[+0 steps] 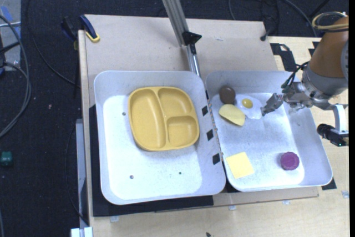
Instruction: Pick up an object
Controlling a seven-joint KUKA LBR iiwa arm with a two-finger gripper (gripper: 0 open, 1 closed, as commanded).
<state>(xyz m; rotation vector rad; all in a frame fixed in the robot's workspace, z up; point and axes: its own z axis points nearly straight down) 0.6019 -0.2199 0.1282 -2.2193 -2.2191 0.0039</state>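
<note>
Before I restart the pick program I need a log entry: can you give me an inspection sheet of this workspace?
Surface: two white bins side by side on a tan bench.
Job's things: right bin holds fried egg, brown lump, yellow wedge, cheese slice, purple disc.
Clutter: yellow divided plate in left bin.
Hand: low beside the egg.
Cables: black loops on floor.
Surroundings: metal pole.

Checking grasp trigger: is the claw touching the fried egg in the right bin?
Cannot tell. In the camera view the claw tip sits right at the fried egg white's right edge, but the slanted angle shows neither contact nor a plain gap.
</note>
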